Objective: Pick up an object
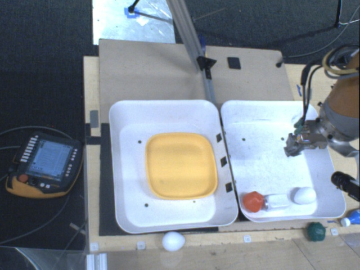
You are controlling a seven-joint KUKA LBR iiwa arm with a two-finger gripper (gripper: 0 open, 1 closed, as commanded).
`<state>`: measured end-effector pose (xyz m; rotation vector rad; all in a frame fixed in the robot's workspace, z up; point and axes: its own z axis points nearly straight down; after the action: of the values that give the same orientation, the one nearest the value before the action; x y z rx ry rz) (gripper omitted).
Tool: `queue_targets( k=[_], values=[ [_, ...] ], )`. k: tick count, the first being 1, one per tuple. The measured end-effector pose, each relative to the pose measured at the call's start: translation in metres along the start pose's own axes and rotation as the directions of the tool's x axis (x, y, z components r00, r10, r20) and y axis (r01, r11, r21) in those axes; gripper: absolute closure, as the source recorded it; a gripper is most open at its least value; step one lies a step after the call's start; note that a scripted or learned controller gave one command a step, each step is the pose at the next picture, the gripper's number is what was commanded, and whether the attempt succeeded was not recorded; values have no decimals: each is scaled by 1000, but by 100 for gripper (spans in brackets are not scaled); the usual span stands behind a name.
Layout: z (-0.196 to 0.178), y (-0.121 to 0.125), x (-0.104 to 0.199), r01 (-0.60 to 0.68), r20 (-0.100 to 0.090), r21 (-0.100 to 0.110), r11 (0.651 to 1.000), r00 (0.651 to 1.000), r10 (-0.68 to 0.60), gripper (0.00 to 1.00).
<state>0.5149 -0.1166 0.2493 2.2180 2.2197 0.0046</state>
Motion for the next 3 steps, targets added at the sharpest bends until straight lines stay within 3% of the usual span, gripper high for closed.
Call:
queue_targets(
  k=[3],
  values=[
    [10, 73, 148, 4, -2, 4, 1000, 1000, -4, 100]
  ],
)
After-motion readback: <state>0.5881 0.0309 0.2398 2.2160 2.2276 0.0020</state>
